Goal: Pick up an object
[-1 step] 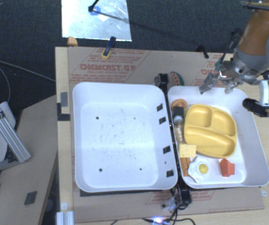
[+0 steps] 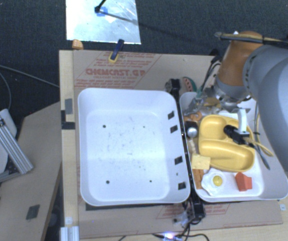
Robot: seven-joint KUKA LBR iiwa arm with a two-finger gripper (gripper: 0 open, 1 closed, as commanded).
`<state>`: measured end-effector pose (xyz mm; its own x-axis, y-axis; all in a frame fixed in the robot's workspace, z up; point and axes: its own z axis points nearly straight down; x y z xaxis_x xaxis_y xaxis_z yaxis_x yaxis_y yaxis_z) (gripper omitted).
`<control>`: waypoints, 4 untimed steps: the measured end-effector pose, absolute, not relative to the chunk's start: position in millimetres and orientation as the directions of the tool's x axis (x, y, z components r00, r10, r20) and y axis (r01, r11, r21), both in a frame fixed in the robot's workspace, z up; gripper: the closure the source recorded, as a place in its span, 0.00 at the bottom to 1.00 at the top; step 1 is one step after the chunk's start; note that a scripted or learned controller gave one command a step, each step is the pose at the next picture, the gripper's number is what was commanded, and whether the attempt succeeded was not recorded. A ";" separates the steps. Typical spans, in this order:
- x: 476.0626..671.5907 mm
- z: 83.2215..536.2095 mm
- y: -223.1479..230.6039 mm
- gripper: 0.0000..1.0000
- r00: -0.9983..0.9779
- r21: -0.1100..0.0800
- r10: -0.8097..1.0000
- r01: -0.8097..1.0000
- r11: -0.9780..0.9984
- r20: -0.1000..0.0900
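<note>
Looks like the reaching step: arm (image 2: 272,84) bent low over the right bin (image 2: 277,187), gripper (image 2: 200,103) down at its far left corner, state impossible to tell. Calls next for closing on something: yellow container (image 2: 223,147), orange block (image 2: 243,181) or fried-egg toy (image 2: 216,180). Left bin (image 2: 129,147) alongside; cardboard-topped bench (image 2: 116,69); dark carpet (image 2: 23,29).

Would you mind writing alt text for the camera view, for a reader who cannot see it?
A grey robot arm with an orange band reaches from the right over the right white bin, which holds a large yellow container, a toy fried egg, an orange block and other small items. The left white bin sits beside it on a cardboard-covered bench.
</note>
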<state>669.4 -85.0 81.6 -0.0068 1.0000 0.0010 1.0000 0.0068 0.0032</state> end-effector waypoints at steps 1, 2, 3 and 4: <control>673.3 100.9 -86.6 1.00 -0.007 0.016 1.000 1.000 0.007 0.000; 609.7 169.7 -88.1 1.00 0.001 0.000 1.000 1.000 -0.001 0.001; 576.3 185.3 -11.0 1.00 -0.011 0.000 1.000 1.000 0.011 0.004; 578.5 456.7 35.7 1.00 -0.009 0.021 1.000 1.000 0.009 0.003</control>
